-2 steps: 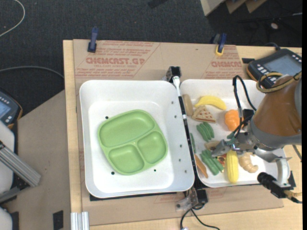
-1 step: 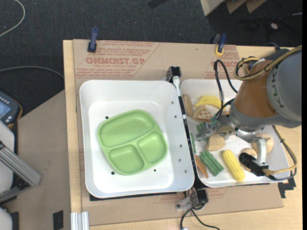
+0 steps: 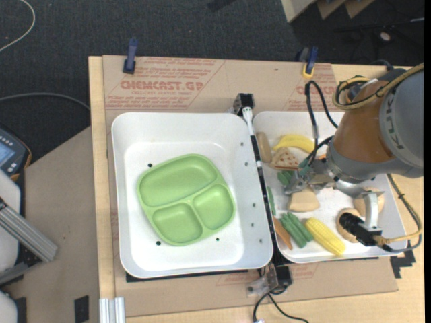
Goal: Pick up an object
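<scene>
Lettering on the brown board behind the bins reads "CHEMCAST G.P" in red, with smaller lines beneath it that I cannot read. I see the left bin holding a green tray with three compartments. The right bin holds toy food: a banana, a speckled tan wedge, a pale slice, green beans, a carrot and a corn cob near the front wall. The gripper sits low over the pale slice, just above it; whether its fingers stand apart or together I cannot tell.
</scene>
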Robot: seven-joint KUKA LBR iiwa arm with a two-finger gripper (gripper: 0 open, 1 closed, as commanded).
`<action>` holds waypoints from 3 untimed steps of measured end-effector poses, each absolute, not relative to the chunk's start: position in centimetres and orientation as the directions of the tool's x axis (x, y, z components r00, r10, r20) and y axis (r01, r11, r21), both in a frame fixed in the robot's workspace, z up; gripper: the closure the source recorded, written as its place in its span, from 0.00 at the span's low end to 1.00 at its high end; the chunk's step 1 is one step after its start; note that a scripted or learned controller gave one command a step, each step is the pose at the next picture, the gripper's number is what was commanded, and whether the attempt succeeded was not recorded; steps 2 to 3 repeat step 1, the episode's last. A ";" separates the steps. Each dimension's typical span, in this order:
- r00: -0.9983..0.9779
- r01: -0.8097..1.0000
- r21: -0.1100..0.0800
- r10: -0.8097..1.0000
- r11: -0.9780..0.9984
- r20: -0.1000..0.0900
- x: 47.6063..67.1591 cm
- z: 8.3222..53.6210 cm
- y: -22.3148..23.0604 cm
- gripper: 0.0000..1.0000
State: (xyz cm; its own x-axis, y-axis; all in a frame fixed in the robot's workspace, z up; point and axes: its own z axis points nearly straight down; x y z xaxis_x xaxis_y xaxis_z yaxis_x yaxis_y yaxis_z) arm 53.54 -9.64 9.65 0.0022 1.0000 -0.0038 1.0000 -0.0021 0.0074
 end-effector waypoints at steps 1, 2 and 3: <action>-0.012 1.000 0.011 1.000 0.012 0.004 55.1 19.1 0.5 1.00; -0.012 1.000 0.011 1.000 0.012 0.004 55.1 19.1 0.5 1.00; -0.012 1.000 0.011 1.000 0.012 0.004 55.1 19.1 0.5 1.00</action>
